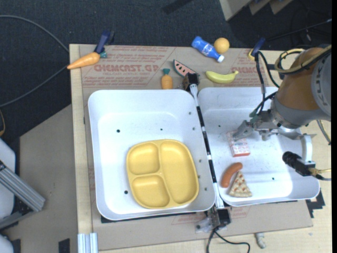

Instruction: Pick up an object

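In the right bin (263, 101) lie a small red-and-white carton (240, 144), a toy sausage (231, 174) and a pizza slice (240, 186). My gripper (243, 131) reaches in from the right and hangs low just above the carton's far edge. Its tip points left and down towards the carton. I cannot tell whether it touches the carton. The sausage and pizza slice lie apart from it, nearer the bin's front wall.
The left bin (105, 115) holds a yellow divided plate (160, 173). Behind the bins on the bench lie a banana (221, 76), a blue bottle (206, 49), an orange (221, 45), a watermelon slice (180, 67) and a carrot (84, 61). Cables run along the arm.
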